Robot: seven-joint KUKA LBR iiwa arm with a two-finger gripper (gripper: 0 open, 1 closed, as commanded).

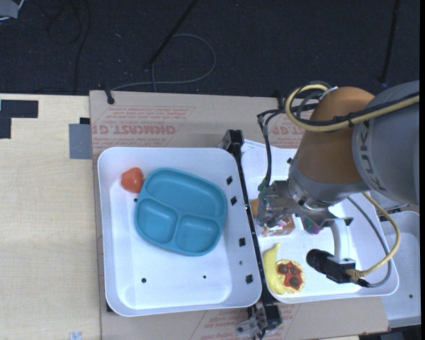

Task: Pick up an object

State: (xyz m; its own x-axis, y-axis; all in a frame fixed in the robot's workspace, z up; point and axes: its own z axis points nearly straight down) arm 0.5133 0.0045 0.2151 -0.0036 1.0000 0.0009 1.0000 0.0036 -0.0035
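Arm: the big grey arm (389,147) with its orange band (333,137) comes in from the right side of the frame and hangs over the right bin.
Pincer: the pincer (273,205) points down near the left wall of the right bin. It is low over a small red and white thing. I cannot tell how it is set; the arm hides too much of it.
Right bin: the white right bin (382,285) sits in the lower right of the frame. Near its lower left corner is a yellow banana (270,261). Touching the banana is a little round pizza toy (291,275) with red dots. A small red and white thing (280,227) lies just under the pincer. A bit of purple and green (312,227) shows beside it, too hidden to name.
Left bin: the white left bin (127,289) is in the middle of the frame. In it lies a blue plate (179,211) with three parts. An orange-red tomato (132,180) touches the plate's upper left edge.
Bench: the pale bench (35,232) fills the left side of the frame.
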